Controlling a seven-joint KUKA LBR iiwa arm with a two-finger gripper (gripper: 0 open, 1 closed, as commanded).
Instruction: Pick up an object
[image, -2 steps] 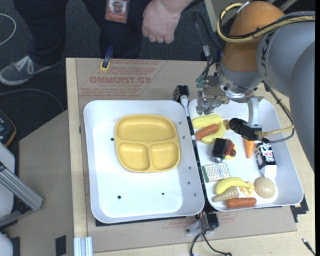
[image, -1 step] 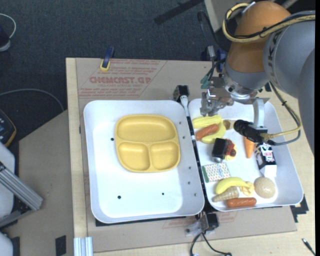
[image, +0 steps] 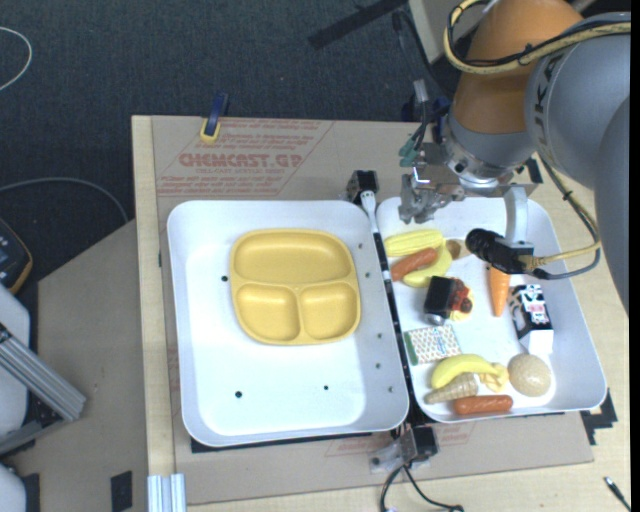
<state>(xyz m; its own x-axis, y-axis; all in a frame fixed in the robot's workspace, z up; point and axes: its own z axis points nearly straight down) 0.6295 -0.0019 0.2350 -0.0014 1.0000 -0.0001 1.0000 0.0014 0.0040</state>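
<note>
The pincer (image: 422, 207) hangs over the far end of the right bin (image: 577, 352), low and close to the bin's back rim, with nothing seen between its fingers. Whether those fingers are spread or pressed together cannot be told from this slanted look down; they blur into the grey wrist above.

Just below the pincer, toward the near side of the bench (image: 150, 300), lies a yellow corn cob (image: 413, 243), and touching that, a red sausage (image: 414, 263). Further toward the near edge sit a dark little block (image: 440, 297), then a speckled green packet (image: 433, 344), a banana (image: 464, 372), a second sausage (image: 482, 405) and a pale round ball (image: 529, 374). To the pincer's right are a carrot (image: 498, 289) and a black-and-white carton (image: 529, 308). Well off to its left, in the left bin (image: 190, 330), rests a yellow divided tray (image: 295, 284).

By my judgement the task is at the approach step: no object is lifted, and the pincer is lined up near the corn rather than on anything. The corn looks the likeliest target, being nearest. The next move would call for shifting slightly toward the near side, coming straight down with the fingers either side of the cob's narrow width, and closing without nudging the sausage pressed against it. The crowding there may spoil the grip.
</note>
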